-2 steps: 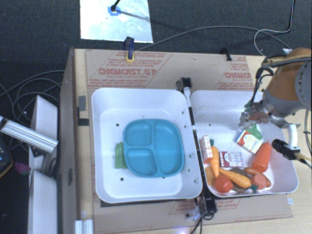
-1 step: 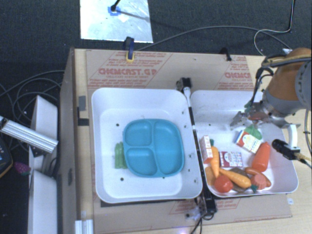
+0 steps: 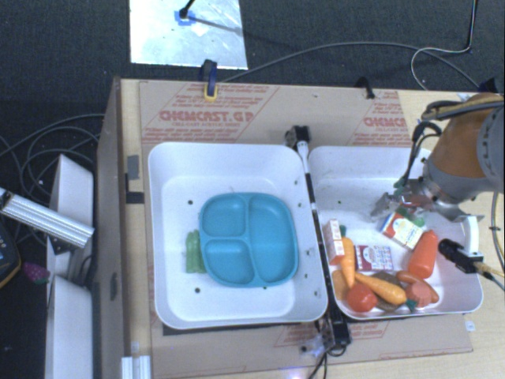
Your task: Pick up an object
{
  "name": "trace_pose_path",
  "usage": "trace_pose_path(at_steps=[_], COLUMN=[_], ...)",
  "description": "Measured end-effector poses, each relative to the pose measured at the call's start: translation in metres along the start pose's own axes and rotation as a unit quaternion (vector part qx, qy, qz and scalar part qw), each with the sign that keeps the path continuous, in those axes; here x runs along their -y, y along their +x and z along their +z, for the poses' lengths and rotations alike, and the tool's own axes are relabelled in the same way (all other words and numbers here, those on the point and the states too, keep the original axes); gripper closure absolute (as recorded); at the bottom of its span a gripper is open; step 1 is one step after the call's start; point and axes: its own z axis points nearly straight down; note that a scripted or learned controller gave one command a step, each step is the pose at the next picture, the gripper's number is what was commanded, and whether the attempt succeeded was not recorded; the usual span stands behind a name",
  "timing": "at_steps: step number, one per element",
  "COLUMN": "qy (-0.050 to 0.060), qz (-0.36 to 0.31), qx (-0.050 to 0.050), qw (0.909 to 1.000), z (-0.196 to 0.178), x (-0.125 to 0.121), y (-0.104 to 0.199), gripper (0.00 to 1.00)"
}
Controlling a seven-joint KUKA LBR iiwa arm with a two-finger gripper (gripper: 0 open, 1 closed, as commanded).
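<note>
- The gripper [image 3: 397, 201] hung over the right bin [image 3: 347, 168], at the right of the frame, directly above and touching or nearly touching a small white carton [image 3: 404, 231] with red and green print.
- Whether the jaws were open or closed could not be told; the metal parts blurred together, and nothing could be seen clearly held between them.
- The carton lay tilted in the middle right of that bin, just left of an upright orange-red carrot-like piece [image 3: 424, 254].
- Lower in the same bin the other toy foods were heaped together: a red-and-white box [image 3: 375, 257], a long orange carrot [image 3: 383, 288] lying at a slant, a red tomato [image 3: 361, 298], a reddish sausage shape [image 3: 420, 290], and at the bin's left wall a small red-and-white packet [image 3: 334, 231] beside a slim orange piece [image 3: 348, 250].
- The arm [image 3: 467, 155], grey with its orange band, came in from the right edge of the frame.
- The left bin [image 3: 229, 164], in the middle of the frame, held a blue divided plate [image 3: 248, 239], with a green piece [image 3: 193, 253] just beside the plate's left edge.
- Both bins sat on a brown board [image 3: 237, 113] with red lettering; a silvery sheet [image 3: 188, 22] lay on the dark floor at the upper left of the frame.
</note>
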Motion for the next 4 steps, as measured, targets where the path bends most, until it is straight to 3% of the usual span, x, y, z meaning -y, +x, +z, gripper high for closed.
trace_pose_path(at_steps=[1, 2, 3, 4], qy=[-0.001, -0.001, 0.000, 0.002], qz=[-0.001, -0.001, -0.001, 0.000], qx=[0.001, 0.001, 0.000, -0.001], qw=[1.0000, 1.0000, 1.0000, 1.0000], z=[-0.010, -0.010, -0.083, -0.010], x=[-0.001, -0.001, -0.049, -0.006], y=[-0.001, -0.001, -0.024, -0.023], gripper=[1.00, 0.00, 0.00, 0.00])
